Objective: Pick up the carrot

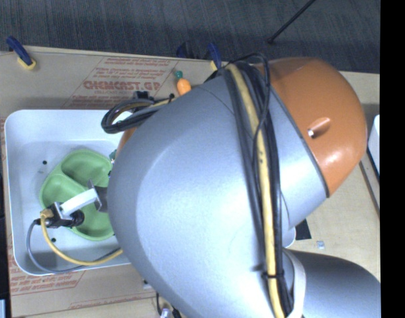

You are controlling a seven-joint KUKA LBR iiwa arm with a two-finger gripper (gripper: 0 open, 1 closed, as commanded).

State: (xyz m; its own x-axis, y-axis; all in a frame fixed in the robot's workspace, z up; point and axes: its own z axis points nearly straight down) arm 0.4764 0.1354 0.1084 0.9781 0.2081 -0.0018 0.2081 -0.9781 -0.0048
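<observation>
**Arm hides most of the bin; carrot barely seen**

The grey robot arm with orange band (209, 197) covers the shallow white bin (20, 177). A small orange carrot tip (183, 87) peeks out at the arm's eleven o'clock edge, on the bench. A green moulded plastic object (77, 177) lies at nine o'clock.

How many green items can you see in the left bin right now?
1: a green object in the left bin, beside the arm. The arm covers much of the bench, so more may be hidden.
</observation>
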